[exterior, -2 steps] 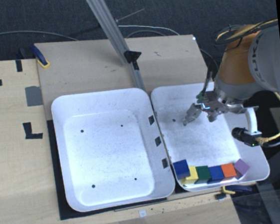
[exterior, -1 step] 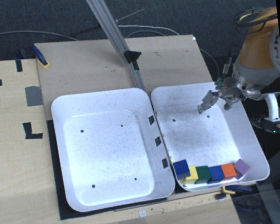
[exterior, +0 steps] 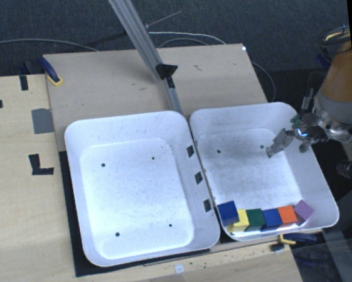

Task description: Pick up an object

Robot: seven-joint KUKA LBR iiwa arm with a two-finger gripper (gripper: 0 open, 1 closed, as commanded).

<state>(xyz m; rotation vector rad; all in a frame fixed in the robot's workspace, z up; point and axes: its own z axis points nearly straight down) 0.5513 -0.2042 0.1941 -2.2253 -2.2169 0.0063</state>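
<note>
The tool has not picked up anything yet; it hangs over the right bin, away from the blocks.

The tool sits high by the right edge of the right bin, and nothing is between its fingers. I cannot tell if they are spread or pinched. I think this is the reaching step. Next, the tool needs to move toward the near edge of the bin, go down, and close on one block. The blocks lie in a row along that near edge, well apart from the tool: a blue block on the yellow block, then the green block, another blue block, the orange block and the purple block. They touch each other, so grabbing only one may be hard. The left bin sits just beside it on the desk.
</note>
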